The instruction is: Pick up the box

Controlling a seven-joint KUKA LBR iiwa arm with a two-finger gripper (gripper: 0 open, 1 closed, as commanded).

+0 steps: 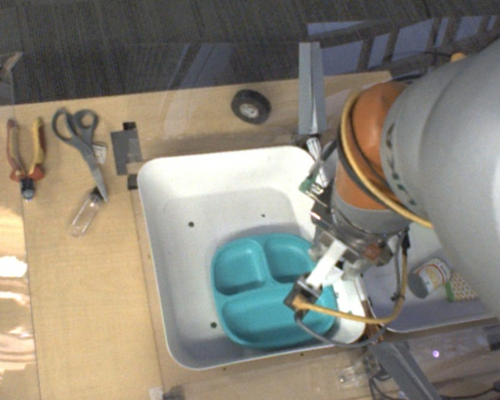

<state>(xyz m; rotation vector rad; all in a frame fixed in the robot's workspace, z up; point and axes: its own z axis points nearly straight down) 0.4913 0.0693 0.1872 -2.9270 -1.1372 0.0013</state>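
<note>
The grey arm with its orange band [370,162] reaches in from the right and hangs low over the wall between the two bins. Its gripper [346,250] sits below the wrist, at the right edge of the left bin [179,252], seen from above with the wrist body covering it. A teal divided tray [254,291] lies in the left bin's front right part, right beside the gripper. The arm covers most of the right bin.
A small capped bottle [429,277] lies in the visible strip of the right bin. On the bench to the left are scissors [83,140], red-handled pliers [24,154] and a clear tube [84,213]. A black tape roll [251,106] lies behind the left bin.
</note>
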